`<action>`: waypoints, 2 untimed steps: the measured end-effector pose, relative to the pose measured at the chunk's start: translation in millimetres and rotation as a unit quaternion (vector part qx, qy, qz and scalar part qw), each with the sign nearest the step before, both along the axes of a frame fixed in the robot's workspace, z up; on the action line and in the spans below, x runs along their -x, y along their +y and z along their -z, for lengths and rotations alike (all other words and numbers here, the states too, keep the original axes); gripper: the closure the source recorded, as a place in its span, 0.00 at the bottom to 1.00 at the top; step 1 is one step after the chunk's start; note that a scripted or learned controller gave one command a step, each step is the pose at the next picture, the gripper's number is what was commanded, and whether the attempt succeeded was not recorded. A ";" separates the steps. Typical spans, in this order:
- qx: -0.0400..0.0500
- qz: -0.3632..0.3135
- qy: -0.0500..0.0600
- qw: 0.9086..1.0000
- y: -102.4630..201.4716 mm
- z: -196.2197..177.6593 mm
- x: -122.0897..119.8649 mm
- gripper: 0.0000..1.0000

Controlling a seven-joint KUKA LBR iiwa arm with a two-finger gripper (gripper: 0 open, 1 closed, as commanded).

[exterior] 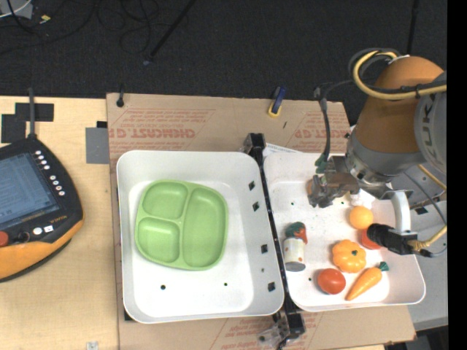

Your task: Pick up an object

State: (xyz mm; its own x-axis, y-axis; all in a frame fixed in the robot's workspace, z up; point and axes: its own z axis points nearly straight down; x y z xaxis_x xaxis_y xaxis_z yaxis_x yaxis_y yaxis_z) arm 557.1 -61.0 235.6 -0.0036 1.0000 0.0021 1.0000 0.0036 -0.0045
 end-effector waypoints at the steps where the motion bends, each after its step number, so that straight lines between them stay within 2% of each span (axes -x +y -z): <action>1: 0.000 0.000 0.001 1.000 49.0 5.2 11.3 1.00; 2: 0.000 0.001 0.002 1.000 69.8 16.2 41.1 1.00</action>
